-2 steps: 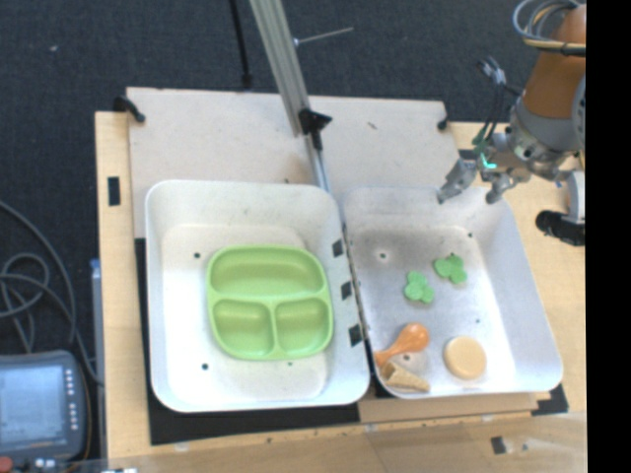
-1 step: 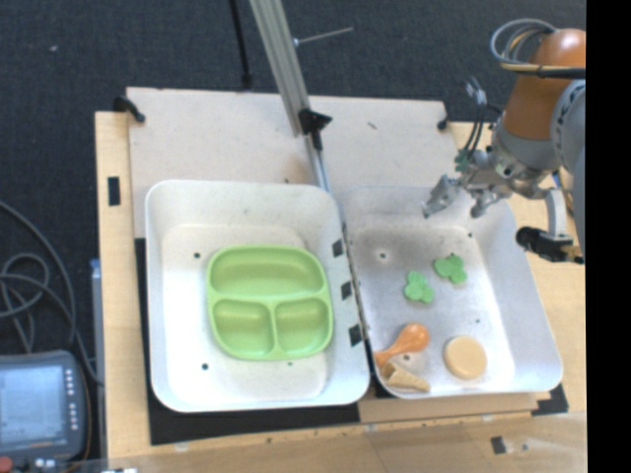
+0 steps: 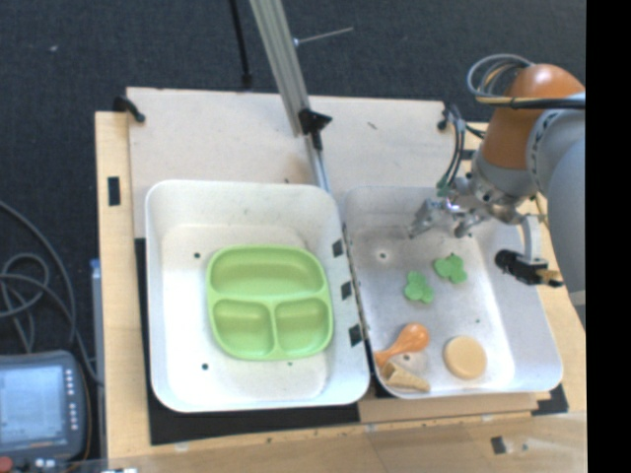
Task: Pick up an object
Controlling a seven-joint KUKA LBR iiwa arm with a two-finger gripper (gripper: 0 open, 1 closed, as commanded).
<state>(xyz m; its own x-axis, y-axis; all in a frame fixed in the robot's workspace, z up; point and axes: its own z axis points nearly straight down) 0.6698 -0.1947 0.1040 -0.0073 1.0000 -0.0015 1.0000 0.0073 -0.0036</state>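
Two spread pincer [image 3: 441, 220] fingers, nothing between.

no readable text, labels, brands or numbers anywhere

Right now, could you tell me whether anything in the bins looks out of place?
Nothing stands out. The green tray lies flat in the left bin; the small items lie separately in the right bin.
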